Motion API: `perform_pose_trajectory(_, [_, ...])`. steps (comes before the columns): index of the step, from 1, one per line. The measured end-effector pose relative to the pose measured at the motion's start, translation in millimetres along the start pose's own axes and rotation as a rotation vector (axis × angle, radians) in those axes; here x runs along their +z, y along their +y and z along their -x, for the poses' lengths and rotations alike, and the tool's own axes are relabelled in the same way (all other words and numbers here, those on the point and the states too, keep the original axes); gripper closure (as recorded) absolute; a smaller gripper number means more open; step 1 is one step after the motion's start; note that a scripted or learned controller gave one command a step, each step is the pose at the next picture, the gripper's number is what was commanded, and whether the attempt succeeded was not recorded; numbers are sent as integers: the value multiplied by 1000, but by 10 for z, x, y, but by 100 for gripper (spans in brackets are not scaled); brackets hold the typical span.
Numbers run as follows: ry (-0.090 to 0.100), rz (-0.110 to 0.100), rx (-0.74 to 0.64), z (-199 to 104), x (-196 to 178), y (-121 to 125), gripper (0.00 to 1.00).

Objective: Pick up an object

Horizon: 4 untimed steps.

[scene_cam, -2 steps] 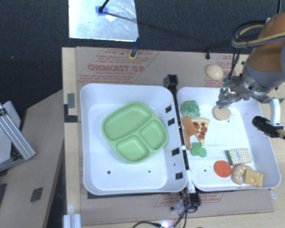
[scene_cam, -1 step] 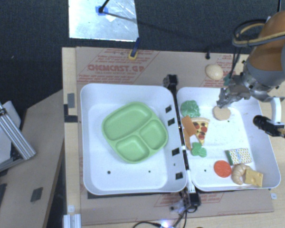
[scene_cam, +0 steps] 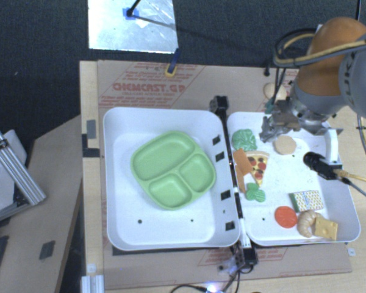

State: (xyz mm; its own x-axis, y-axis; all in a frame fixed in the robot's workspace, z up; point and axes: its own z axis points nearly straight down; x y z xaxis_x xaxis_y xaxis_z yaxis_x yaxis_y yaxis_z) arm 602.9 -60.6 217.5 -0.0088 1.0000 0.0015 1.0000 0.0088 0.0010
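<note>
I have the tool [scene_cam: 273, 129] low over the far end of the right shallow white bin [scene_cam: 348, 209], the grey arm with its orange band [scene_cam: 332, 41] reaching in from the right. Its tips sit between the crinkled green lettuce-like toy [scene_cam: 244, 140] on the left and the flat tan round biscuit-like disc [scene_cam: 285, 144] just to the right. From this slanted view I cannot tell whether the tool is released or clenched, and nothing shows between its tips, so I count nothing as grasped.

The nearest candidates are those two pieces. I judge the tan disc the poorer choice: it lies flat and offers little edge. The lettuce piece looks bulkier and should give the tips something to close on.

To do this well, I centre the tool over the lettuce piece before descending, keeping clear of the toy pizza slice [scene_cam: 258, 165] and orange carrot-like stick [scene_cam: 241, 166] just nearer, and of the black divider [scene_cam: 229, 157] between the bins. Then I close fully and lift straight up.

The left white bin [scene_cam: 119, 163] carries a pale green divided plastic tray [scene_cam: 172, 170].
</note>
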Motion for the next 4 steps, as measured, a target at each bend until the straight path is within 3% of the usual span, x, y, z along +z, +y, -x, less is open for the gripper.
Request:
perform_pose_trajectory(1, [-1,1,1,-215,-166,-55,100])
perform_pose_trajectory(2, [-2,0,8,-163,22,-65,100])
perform_pose_trajectory(3, [-1,2,3,-205,-162,-44,100])
perform_pose_trajectory(4, [-2,0,8,-182,35,-97,100])
